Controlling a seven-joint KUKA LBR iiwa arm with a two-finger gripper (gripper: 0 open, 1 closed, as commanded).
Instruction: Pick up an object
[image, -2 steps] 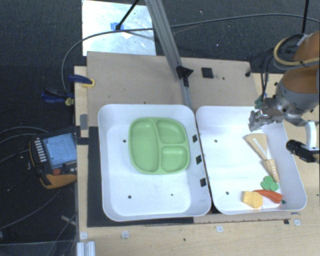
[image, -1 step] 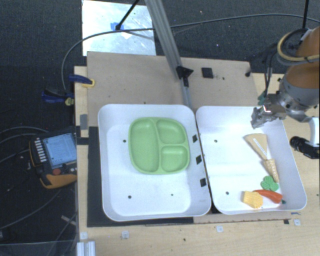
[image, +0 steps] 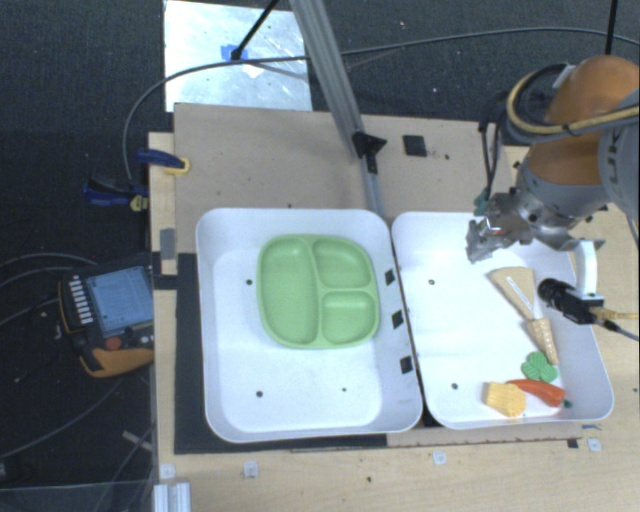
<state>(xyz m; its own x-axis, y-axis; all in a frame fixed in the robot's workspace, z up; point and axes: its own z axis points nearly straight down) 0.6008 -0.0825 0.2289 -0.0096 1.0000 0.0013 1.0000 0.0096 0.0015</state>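
Note:
My gripper (image: 487, 240) hangs over the back of the right bin (image: 440, 330), near its far edge, with nothing seen between its tips. In front of it and to the right lies a pale wedge like a cheese slice (image: 514, 287). A tan cone (image: 543, 337) lies further toward the front. At the front right corner sit a green piece (image: 539, 366), an orange carrot (image: 540, 390) and a yellow chunk (image: 505, 399).
The left bin (image: 230, 380) holds a green divided plate (image: 318, 291) at its back middle. A grey pole (image: 335, 80) slants down to the bench behind the bins. The arm's body fills the upper right.

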